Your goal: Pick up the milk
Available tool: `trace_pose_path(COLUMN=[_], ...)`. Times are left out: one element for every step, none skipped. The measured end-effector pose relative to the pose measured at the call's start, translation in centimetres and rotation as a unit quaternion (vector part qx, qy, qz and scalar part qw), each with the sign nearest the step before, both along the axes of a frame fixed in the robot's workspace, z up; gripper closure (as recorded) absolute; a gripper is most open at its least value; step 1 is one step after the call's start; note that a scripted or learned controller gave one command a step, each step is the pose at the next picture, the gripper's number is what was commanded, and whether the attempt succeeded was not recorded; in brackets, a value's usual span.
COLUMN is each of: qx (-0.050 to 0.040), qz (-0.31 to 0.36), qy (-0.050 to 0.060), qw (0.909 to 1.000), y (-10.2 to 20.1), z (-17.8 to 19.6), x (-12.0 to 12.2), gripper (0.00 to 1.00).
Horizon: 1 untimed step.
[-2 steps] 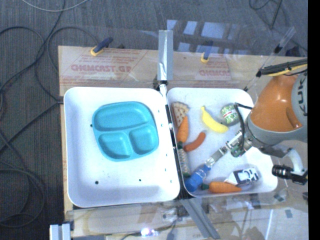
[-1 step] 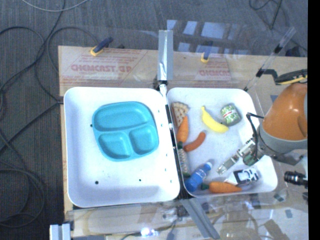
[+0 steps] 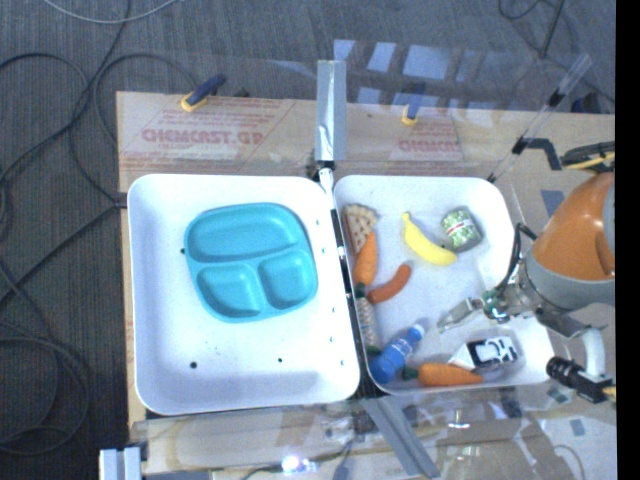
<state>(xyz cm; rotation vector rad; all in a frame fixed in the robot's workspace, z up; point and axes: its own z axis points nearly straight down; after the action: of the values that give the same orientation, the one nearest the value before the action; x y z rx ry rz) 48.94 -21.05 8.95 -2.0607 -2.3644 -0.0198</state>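
Observation:
The milk [image 3: 492,352] is a small white carton with a dark label, lying flat near the front right corner of the right bin [image 3: 470,190]. My gripper [image 3: 462,312] hovers just behind and slightly left of the carton, over the bin floor. Its two thin metal fingers [image 3: 449,318] point left and stand open with nothing between them. The grey and orange arm [image 3: 580,243] comes in from the right over the bin's right wall.
The right bin also holds a banana [image 3: 428,242], a green can [image 3: 461,227], two carrots [image 3: 366,258] [image 3: 448,374], a sausage [image 3: 390,282], a blue bottle [image 3: 396,353] and a waffle [image 3: 358,220]. A blue divided plate [image 3: 252,260] lies in the left bin [image 3: 160,368].

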Motion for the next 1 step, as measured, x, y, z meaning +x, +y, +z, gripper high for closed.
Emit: trace_pose_path(qx=[0.0041], qz=[-0.142], qy=[-0.004], qw=[0.9898], y=[0.43], z=[0.12], x=[0.70], gripper=[0.00])
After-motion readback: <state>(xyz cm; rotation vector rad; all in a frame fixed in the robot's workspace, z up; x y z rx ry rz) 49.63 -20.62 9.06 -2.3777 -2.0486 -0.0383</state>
